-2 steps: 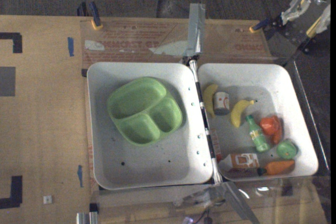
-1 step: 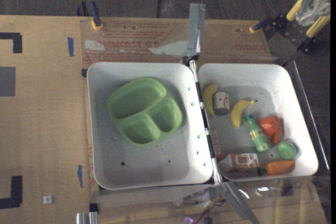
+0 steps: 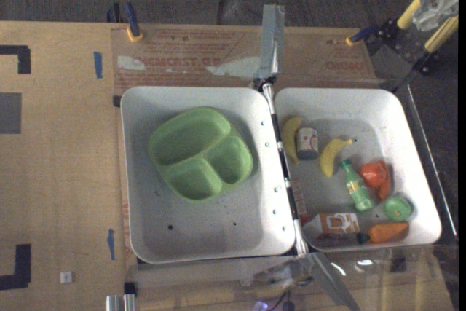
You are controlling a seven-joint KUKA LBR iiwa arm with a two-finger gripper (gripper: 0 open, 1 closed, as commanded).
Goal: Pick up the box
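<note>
The box is a small orange and white carton lying flat at the front edge of the right bin. It rests against the bin's front wall, just right of the divider between the bins. An orange carrot lies directly to its right, almost touching it. A green bottle lies just behind the box.
Also in the right bin are two bananas, a small white can, a red-orange item and a green round item. The left bin holds a green divided plate. Yellow-handled clamps stand at the top right.
</note>
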